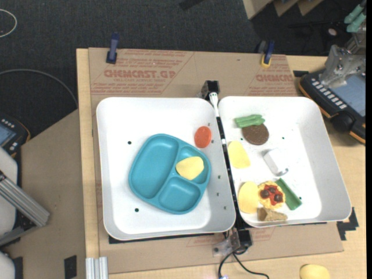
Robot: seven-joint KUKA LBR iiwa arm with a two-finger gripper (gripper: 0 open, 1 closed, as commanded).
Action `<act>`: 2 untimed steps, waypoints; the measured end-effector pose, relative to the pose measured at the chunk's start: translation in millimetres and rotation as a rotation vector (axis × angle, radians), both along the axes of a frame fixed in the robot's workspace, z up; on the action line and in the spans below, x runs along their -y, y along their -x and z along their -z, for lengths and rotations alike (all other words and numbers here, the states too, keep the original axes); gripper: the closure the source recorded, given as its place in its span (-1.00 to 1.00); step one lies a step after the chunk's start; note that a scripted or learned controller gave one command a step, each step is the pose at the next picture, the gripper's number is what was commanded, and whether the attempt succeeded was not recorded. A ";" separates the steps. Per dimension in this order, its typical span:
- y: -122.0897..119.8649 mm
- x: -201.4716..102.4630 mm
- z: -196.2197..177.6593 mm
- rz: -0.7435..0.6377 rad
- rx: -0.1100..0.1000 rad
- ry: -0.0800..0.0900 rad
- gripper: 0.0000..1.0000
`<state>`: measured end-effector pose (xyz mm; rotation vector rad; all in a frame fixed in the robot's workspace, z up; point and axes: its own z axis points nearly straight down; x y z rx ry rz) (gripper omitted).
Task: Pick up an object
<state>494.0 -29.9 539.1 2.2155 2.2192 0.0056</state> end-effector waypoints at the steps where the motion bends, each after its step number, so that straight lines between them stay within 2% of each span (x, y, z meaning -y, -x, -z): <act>1: 16.5 30.0 148.4 0.007 -0.021 -0.002 1.00; 2: 14.2 -27.2 -5.0 -0.005 0.014 -0.003 1.00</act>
